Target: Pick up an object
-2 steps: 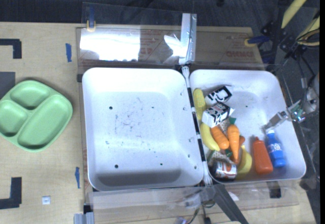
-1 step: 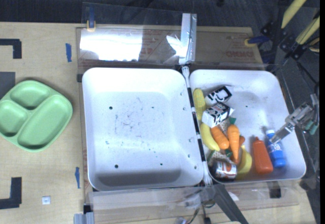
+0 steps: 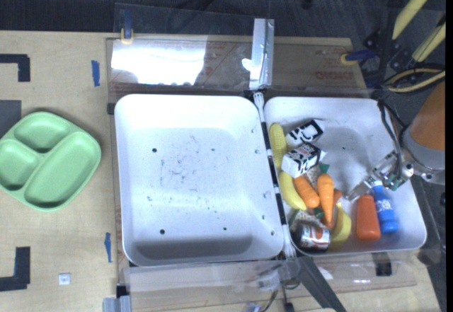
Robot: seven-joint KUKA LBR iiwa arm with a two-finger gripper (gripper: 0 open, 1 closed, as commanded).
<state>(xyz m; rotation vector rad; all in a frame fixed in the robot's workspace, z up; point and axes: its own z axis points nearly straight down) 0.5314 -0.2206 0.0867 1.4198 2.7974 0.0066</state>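
Note:
The right bin [image 3: 340,109] holds a heap of toys along its left and front sides. Among them are two black-and-white boxes [image 3: 304,131] [image 3: 303,159], two orange carrots [image 3: 325,196], a yellow banana [image 3: 289,192], a corn cob [image 3: 277,137] and a can [image 3: 313,234]. An orange bottle [image 3: 367,219] and a blue bottle [image 3: 385,209] lie at the front right. My gripper [image 3: 386,175] hangs low over the bin's right side, just above the top ends of these two bottles. Nothing shows held in it.
The left bin [image 3: 141,116] lies beside the right one, parted from it by a shared rim. A green divided plate [image 3: 47,159] rests on the bench at the far left. A clear panel and a metal bracket [image 3: 262,52] stand behind the bins.

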